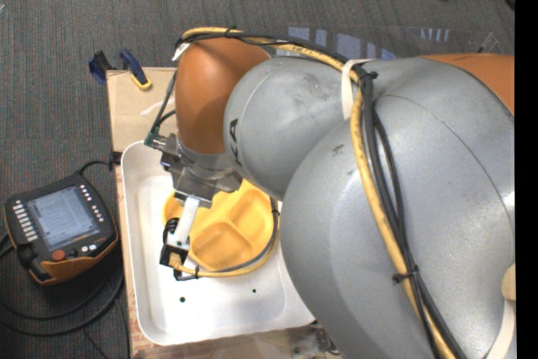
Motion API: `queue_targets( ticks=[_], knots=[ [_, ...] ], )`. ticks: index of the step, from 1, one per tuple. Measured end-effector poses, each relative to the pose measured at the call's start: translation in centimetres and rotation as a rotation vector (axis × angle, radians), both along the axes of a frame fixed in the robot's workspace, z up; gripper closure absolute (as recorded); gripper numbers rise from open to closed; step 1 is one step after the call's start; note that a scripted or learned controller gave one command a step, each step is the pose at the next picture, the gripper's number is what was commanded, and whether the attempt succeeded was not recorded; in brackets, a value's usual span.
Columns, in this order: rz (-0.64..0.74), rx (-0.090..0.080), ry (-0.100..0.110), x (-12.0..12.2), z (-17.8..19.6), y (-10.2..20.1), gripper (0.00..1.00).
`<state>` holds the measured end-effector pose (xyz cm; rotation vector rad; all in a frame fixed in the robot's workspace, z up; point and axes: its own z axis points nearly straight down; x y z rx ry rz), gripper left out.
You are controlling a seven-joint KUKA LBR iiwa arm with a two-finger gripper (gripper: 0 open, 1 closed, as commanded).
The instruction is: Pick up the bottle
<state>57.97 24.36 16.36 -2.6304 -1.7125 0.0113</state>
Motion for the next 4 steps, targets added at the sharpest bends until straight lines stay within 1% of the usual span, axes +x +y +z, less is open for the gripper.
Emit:
queue_targets(
  ticks=[1,2,3,4],
  knots=[
    [0.014,0.0,-0.001,4.8,-1.2,0.0,1.0],
    [-0.166,0.0,-0.002,6.4,0.5,-8.3,1.0],
    [0.115,0.002,-0.003,6.3,1.0,-1.7,1.0],
    [-0.218,0.0,-0.004,6.3,2.1,0.1,1.0]
  ],
)
